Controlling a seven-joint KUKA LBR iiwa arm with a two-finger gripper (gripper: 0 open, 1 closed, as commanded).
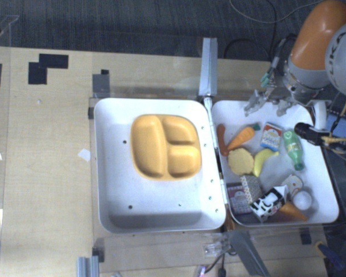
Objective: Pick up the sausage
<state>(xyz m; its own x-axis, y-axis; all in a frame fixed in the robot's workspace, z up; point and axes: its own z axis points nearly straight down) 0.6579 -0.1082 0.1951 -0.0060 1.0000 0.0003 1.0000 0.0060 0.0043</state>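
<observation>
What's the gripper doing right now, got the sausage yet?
Gripper: fingers open, holding nothing, above the back edge of the right bin. The sausage lies in that bin by its left wall.

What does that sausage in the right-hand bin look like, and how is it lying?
The sausage is a small reddish-brown stick, smooth like a plastic toy. It lies flat in the right bin, hard against that bin's left wall, its length running along the wall. The carrot lies right beside it, its tip at or very near the sausage; whether they touch is unclear. The gripper hangs apart from it, over the bin's far edge, holding nothing.
</observation>
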